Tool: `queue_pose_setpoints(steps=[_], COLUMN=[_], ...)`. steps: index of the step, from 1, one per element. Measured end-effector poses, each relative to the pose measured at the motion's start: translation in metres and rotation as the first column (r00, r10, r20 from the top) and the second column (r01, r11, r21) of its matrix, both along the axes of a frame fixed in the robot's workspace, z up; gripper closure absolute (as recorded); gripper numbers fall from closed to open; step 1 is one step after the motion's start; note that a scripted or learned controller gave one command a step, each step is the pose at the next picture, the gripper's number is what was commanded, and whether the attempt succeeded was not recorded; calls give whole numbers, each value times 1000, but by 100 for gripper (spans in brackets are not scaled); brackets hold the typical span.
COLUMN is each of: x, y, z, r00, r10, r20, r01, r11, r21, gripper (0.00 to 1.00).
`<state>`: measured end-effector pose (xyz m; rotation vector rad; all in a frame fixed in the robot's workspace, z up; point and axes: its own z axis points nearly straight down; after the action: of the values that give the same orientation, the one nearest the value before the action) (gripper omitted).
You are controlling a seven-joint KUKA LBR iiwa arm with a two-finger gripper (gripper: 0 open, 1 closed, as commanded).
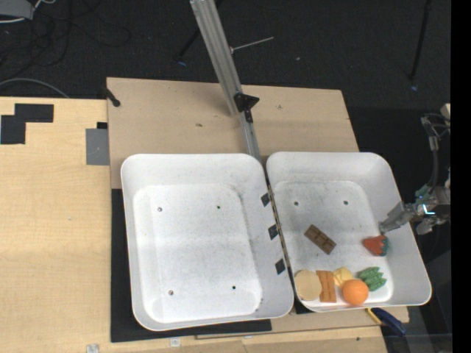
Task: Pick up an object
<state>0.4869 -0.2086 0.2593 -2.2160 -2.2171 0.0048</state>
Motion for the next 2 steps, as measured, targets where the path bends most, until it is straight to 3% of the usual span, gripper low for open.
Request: queue_pose_setpoints(steps=[1,2], x=[0,2], y=[0,-6], z=[2,-44], r00=[1000,1000], r10=[-2,-1], r20=[4,0], r01=[2,1], r11=[1000,1000], r21=[-1,0], gripper=[0,0])
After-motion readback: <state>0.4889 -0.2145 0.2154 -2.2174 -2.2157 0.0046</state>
